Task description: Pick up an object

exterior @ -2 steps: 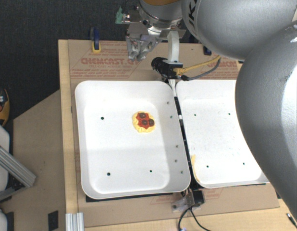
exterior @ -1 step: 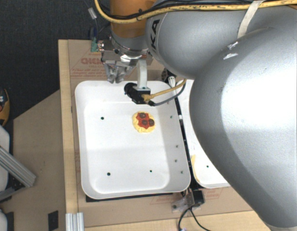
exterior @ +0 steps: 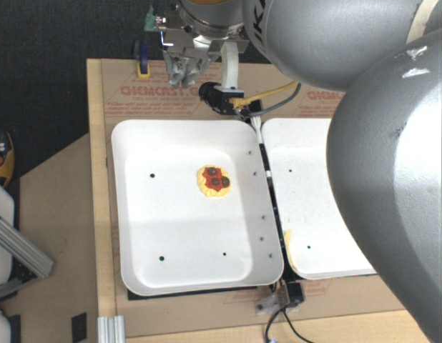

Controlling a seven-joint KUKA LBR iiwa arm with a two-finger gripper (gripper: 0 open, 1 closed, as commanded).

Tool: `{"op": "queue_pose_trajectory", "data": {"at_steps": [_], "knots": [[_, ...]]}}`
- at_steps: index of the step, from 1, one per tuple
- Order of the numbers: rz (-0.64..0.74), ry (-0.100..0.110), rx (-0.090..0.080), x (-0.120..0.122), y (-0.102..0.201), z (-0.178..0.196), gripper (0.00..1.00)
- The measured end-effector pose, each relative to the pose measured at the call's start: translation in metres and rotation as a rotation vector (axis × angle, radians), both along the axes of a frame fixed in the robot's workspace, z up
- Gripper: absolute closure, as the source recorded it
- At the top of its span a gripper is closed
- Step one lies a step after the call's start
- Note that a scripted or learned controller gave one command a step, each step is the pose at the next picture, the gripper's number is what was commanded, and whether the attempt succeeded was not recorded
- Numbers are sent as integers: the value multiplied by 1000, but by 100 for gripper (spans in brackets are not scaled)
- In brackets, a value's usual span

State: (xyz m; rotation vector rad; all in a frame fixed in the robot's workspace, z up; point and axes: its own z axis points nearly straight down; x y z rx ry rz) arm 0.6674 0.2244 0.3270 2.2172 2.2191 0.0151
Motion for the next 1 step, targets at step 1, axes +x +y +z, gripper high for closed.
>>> {"op": "queue_pose_trajectory", "data": {"at_steps": [1], "knots": [[-1, 17, -5, -2, 0, -77, 100]]}}
